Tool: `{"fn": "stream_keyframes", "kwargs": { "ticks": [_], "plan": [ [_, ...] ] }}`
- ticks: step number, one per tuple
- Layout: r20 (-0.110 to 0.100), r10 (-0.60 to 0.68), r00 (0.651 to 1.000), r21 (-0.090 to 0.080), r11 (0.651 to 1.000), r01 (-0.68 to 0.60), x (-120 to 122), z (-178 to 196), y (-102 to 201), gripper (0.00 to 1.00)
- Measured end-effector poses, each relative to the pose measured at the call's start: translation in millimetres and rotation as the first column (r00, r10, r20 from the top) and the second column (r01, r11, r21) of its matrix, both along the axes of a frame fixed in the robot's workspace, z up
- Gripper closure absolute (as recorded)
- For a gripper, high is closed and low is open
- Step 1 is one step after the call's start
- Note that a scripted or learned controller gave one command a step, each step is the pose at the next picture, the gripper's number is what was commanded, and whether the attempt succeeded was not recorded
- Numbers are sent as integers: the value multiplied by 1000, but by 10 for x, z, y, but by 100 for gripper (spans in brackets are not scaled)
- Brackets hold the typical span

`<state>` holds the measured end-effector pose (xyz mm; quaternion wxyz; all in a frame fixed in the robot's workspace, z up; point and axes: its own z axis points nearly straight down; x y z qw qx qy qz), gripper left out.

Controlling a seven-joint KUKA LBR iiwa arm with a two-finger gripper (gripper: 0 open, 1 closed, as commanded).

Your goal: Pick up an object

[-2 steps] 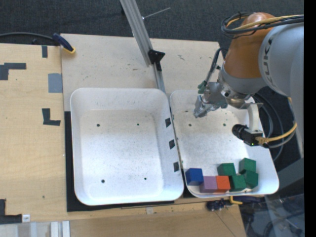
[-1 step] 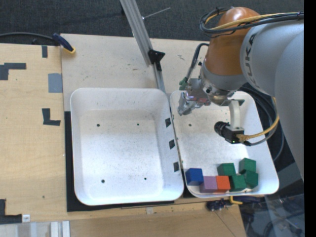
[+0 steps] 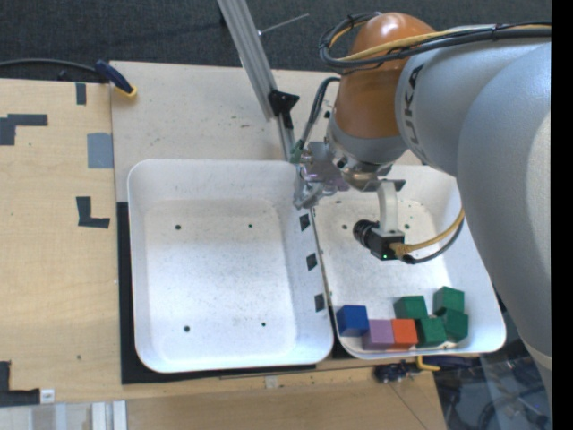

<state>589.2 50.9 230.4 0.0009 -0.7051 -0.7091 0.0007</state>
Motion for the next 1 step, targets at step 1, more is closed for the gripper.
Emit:
{"fn": "stream_keyframes", "kwargs": {
  "ticks": [1],
  "plan": [
    [1,1,1000,1,1000,-1,135,9,469,100]
  ]
}}
